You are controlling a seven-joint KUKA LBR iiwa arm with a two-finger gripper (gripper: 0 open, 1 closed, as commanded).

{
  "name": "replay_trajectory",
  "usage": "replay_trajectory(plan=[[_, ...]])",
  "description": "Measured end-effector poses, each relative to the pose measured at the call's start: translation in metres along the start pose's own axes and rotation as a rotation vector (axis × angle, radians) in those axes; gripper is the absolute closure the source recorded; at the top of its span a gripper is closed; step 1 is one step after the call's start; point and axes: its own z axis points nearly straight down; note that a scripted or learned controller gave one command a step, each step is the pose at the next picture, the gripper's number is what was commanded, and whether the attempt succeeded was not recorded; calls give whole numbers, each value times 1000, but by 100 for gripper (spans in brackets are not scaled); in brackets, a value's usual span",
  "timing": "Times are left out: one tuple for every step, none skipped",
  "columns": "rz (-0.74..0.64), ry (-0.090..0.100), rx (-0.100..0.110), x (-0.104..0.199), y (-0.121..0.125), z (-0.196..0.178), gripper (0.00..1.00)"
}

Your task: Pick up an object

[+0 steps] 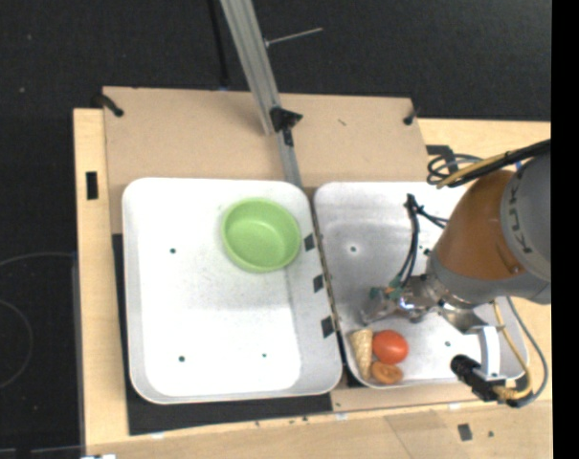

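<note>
A red ball-like object (390, 345) lies in the near part of the right bin (366, 228). A pale tan piece (363, 348) lies at its left and a small orange-brown piece (387, 373) sits just below it. My gripper (389, 301) hangs low over the right bin, just above the red object in the picture, under the orange-banded wrist (476, 237). Whether it touches anything is not clear. A green bowl (261, 235) stands upright in the far right part of the left bin (174, 352).
A grey metal post (256, 60) slants from the top of the view down to the gap between the bins. Black cables (418, 223) loop beside the arm over the right bin. Brown board surrounds both bins.
</note>
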Motion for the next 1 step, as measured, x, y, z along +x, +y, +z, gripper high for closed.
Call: replay_trajectory(plan=[[4,2,-4,0,1,-11,100]])
